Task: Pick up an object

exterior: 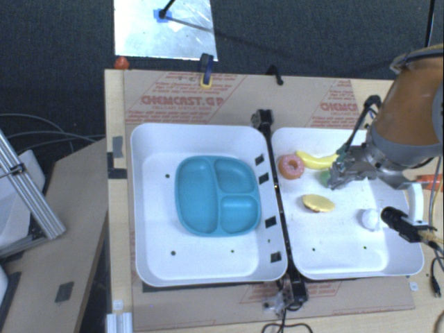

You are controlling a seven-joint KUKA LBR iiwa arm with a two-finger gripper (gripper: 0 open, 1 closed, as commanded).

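Brown bench under two white bins side by side. Left bin holds blue divided plate. Right bin: grey arm low over far side, gripper; cannot tell whether open or closed. Banana just left of gripper, long axis left-right, gentle curve. Pink donut touching banana's left end. Yellow oval piece near centre, long axis left-right. Small white object further right.
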